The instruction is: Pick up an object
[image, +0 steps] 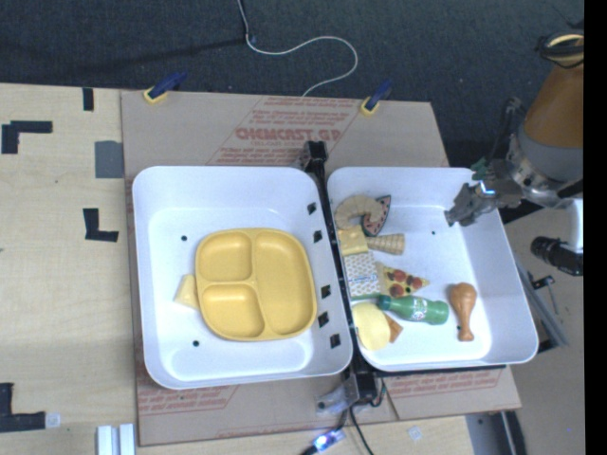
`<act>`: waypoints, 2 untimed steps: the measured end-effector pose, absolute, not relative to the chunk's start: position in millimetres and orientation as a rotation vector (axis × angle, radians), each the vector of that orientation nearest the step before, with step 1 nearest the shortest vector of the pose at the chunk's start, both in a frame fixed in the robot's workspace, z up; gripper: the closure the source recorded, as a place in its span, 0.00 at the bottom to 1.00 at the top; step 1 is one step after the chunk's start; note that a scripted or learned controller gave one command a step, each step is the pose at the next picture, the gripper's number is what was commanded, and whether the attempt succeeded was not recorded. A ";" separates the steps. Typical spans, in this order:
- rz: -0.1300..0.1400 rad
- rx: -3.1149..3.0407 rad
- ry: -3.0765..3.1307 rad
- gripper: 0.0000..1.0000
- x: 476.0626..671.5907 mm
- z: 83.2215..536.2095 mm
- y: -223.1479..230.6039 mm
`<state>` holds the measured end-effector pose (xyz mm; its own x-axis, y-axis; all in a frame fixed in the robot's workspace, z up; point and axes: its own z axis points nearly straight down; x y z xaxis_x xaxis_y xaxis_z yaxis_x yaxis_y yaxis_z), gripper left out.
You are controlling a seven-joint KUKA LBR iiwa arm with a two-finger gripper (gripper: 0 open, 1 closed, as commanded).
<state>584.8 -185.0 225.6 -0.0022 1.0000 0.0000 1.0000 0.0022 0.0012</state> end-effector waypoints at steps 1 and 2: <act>0.001 2.216 2.230 1.00 573.8 230.0 -125.6; -0.003 2.217 2.230 1.00 567.5 217.6 -72.2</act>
